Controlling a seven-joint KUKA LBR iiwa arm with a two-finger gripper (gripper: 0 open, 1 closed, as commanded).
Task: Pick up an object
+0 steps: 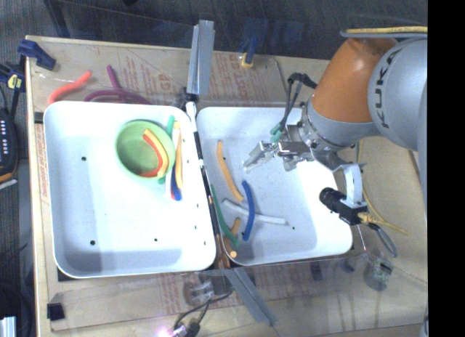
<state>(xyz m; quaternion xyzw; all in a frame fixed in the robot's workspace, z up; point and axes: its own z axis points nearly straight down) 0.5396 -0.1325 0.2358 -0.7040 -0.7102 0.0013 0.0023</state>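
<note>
The arm [378,88] hangs over the right bin [320,234], its claw [263,154] spread wide and holding nothing above bare floor. Nearby lie a blue strip [248,212], an orange strip [227,168] and a white stick [261,218]; the left bin [94,241] holds a green bowl [138,150]

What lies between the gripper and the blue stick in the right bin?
In the camera view, a bare stretch of white bin floor separates the gripper from the blue stick. The orange stick lies off to the side, nearer the left bin.
</note>
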